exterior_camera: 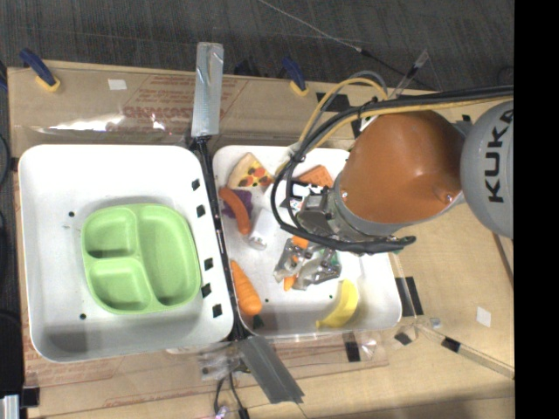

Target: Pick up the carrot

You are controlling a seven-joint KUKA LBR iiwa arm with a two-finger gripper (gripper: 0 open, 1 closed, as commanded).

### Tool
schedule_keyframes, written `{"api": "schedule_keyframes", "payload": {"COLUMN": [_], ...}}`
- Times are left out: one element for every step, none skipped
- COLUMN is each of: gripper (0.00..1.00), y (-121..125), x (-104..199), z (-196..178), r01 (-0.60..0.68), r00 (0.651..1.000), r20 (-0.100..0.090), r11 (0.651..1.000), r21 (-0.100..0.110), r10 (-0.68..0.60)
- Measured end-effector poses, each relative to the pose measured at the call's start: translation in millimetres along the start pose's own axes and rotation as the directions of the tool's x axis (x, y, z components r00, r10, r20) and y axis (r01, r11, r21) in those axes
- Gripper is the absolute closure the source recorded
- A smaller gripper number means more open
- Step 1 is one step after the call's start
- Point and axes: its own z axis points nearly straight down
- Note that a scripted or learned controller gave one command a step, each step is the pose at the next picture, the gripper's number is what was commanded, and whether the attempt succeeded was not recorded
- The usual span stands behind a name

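The carrot (245, 288) is orange and lies lengthwise along the left wall of the right bin (376, 321), near its front corner. My gripper (301, 266) hangs over the middle of that bin, below the orange wrist band. It is to the right of the carrot and apart from it. Small orange bits show close to the gripper's metal tip, and I cannot tell what they are. The arm hides the bin's right half.
In the right bin are a pizza slice (251, 171) at the back left, an orange and purple piece (236, 206) below it, an orange wedge (314, 177) and a banana (342, 305) at the front. A green divided plate (140, 256) sits in the left bin (44, 182).
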Motion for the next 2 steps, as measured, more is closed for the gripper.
{"api": "schedule_keyframes", "payload": {"gripper": [1.00, 1.00], "y": [13.5, 24.2], "x": [-8.9, -26.9], "z": [-16.2, -35.5], "r01": [0.103, 0.290], "r00": [0.995, 0.957], "r20": [-0.001, 0.000], "r11": [0.995, 0.957], "r21": [-0.002, -0.002], "r10": [-0.103, -0.290]}}
